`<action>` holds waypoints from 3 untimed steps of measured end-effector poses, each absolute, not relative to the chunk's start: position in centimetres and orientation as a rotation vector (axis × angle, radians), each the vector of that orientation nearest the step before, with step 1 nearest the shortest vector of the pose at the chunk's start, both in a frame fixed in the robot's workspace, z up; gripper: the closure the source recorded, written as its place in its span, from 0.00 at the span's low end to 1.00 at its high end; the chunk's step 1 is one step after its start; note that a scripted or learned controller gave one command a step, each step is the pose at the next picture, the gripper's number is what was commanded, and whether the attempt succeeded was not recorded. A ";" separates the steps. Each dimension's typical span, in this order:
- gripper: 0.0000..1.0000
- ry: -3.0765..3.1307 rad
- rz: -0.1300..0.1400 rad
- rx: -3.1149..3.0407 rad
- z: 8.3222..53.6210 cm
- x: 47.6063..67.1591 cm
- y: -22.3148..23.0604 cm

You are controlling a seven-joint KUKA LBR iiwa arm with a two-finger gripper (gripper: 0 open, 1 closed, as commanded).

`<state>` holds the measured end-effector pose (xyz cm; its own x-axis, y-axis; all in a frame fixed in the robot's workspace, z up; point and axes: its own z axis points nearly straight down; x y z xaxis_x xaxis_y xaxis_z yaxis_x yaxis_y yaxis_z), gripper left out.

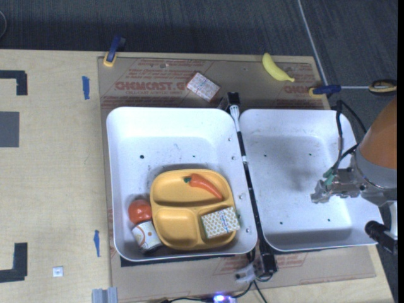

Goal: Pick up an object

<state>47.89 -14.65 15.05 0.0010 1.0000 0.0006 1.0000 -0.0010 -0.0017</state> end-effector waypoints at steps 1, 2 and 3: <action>1.00 -2.225 -0.004 -2.225 8.7 52.9 -9.9; 0.00 -2.224 -0.003 -2.224 8.6 52.8 -9.9; 0.00 -2.222 -0.002 -2.224 8.6 48.5 -10.7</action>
